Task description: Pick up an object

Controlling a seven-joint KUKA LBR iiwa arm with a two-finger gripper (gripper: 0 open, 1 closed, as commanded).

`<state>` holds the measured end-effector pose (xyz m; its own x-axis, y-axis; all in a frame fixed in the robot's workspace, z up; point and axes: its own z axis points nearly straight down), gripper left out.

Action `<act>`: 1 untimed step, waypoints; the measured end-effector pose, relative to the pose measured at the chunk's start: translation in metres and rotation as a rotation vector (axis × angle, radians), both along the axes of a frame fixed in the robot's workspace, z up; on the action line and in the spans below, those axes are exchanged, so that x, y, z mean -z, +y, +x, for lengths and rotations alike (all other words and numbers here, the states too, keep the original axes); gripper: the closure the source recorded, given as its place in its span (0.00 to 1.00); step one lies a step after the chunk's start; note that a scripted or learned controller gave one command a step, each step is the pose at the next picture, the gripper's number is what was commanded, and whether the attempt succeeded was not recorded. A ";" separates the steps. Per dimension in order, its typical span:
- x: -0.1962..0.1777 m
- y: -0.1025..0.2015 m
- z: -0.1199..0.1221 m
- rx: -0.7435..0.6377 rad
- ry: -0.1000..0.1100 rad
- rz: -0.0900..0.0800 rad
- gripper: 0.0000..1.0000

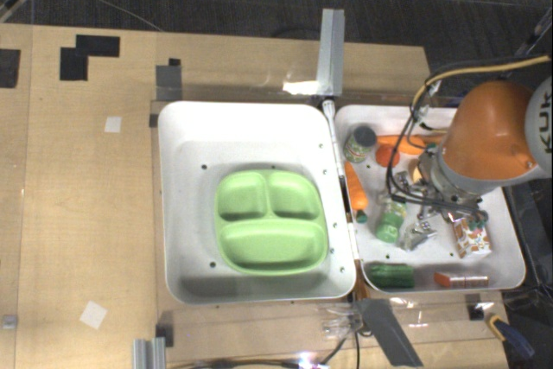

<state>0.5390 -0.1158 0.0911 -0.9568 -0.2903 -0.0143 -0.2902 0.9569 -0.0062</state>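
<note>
One rounded, glossy green divided tray (270,219) lies in the left bin (181,186). My gripper (421,225) hangs over the cluttered right bin (510,259); whether my fingers are parted, I cannot tell.

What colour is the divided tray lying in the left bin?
Light green, plain with no pattern; the divided tray shows clearly in the camera view.

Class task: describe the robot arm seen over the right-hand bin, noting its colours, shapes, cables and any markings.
The arm has a rounded orange band above a grey wrist section. Part of a grey-white casing at the right edge bears dark lettering, cut off by the picture's edge. A yellow cable and black cables loop along it, with thin black wires hanging around the wrist. The gripper below looks metallic grey.
</note>
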 end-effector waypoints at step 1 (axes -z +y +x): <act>0.000 0.023 0.026 -0.094 -0.003 -0.002 0.00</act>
